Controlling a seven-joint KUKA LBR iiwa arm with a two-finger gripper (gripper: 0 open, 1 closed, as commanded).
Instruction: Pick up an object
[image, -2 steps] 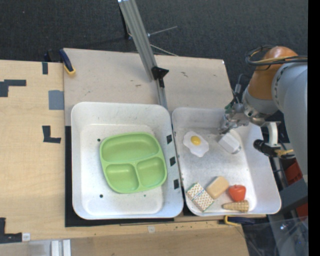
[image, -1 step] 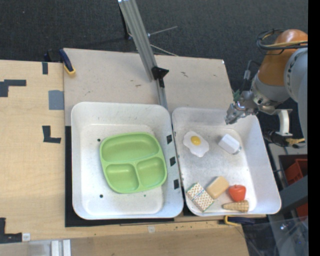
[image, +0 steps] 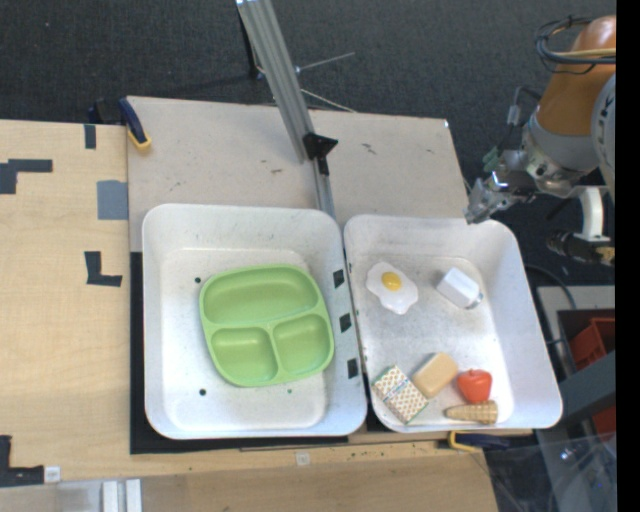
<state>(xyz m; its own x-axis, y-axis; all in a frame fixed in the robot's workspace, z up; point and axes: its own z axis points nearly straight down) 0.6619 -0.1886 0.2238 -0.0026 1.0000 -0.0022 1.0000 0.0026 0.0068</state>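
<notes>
Presently the gripper (image: 480, 205) sits at the far corner of the right bin (image: 520, 262), holding nothing; whether it is spread cannot be told. Descending there risks striking the rim, and the white block (image: 459, 287), nearest that corner, could slide away.

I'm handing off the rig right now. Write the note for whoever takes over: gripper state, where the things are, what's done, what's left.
Gripper: at the far right corner of the right bin, above its rim, holding nothing visible; whether the jaws are open or shut is too small to tell.
Right bin: fried egg toy and white block in the far half; waffle piece, tan block, red tomato-like toy and ice cream cone along the near edge.
Left bin: green divided plate.
Done: nothing picked yet.
Left: descend onto one object, grasp, lift.
</notes>
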